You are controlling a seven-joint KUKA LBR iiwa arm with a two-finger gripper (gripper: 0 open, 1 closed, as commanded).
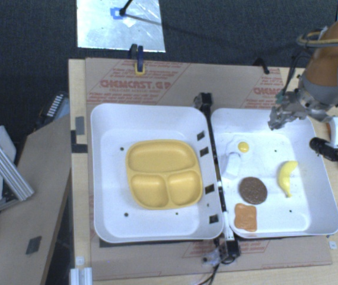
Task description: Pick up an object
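Camera view puts the gripper at the far right corner of the right bin, hanging low over the white floor with nothing we can see beneath it; at this size we cannot tell how it is set. Nearest to it in the same bin lies a fried egg, white and flat with a small domed yellow yolk, close to the divider between the bins. Further toward us sit a banana, short, curved and smooth, then a round brown cookie with a rough speckled face, and just beside that a square of toast, orange-brown and thin. The left bin carries a pale yellow plate, glossy moulded plastic with three compartments. We judge no pick has begun, since every candidate lies apart from the gripper. The risks we see come from shape: the egg, cookie and toast are flat against a slick floor and may offer no edge to grab, so a closing grasp could skid over them; the banana's curve could roll or twist out; and a descent where the gripper now hangs would likely close on nothing.
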